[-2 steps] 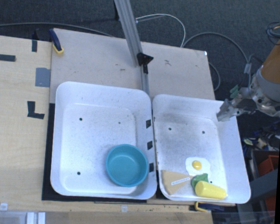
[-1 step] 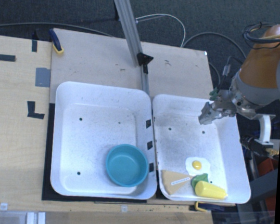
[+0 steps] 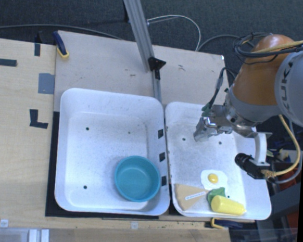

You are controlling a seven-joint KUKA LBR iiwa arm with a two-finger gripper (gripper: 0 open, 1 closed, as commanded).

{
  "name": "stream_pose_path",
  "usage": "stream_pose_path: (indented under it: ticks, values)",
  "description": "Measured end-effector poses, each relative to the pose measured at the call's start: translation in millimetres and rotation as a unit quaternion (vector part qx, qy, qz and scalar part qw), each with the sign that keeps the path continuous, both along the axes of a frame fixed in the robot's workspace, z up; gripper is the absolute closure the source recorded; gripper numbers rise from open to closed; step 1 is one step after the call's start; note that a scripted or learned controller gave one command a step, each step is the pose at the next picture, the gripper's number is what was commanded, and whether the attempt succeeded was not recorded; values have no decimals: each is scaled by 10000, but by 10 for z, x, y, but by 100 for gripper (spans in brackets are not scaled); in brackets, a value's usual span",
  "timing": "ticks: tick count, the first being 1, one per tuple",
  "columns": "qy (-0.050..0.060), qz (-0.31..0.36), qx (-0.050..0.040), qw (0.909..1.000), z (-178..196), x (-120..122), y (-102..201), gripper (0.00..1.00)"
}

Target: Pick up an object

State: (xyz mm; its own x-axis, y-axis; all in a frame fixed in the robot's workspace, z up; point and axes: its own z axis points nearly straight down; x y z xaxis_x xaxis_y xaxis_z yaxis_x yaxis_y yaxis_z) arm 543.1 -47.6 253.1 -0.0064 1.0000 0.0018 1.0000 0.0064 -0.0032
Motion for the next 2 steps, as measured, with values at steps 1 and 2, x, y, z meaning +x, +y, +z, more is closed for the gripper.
stream_pose_path:
  ticks: [1,2]
  values:
    - [8,-4,-1,10000,-187,-143,506,100]
    - [6,6,-3,10000,-299,-209,1112,100]
